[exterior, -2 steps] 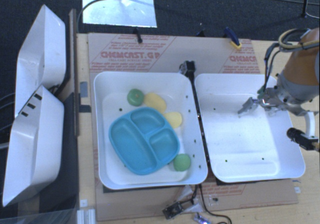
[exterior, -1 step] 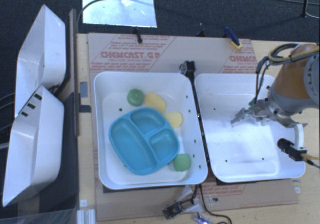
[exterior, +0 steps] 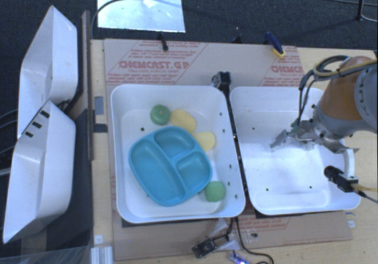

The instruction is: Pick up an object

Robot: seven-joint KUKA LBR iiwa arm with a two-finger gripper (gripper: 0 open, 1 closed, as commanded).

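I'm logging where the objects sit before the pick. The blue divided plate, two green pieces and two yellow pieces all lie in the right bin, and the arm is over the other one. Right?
Not quite: the camera view shows the blue divided plate, green pieces and yellow pieces in the left bin. The arm is over the right bin.

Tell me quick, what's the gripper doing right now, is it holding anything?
Gripper: over the right bin; whether it is open or shut cannot be told, and nothing is seen in its grasp.
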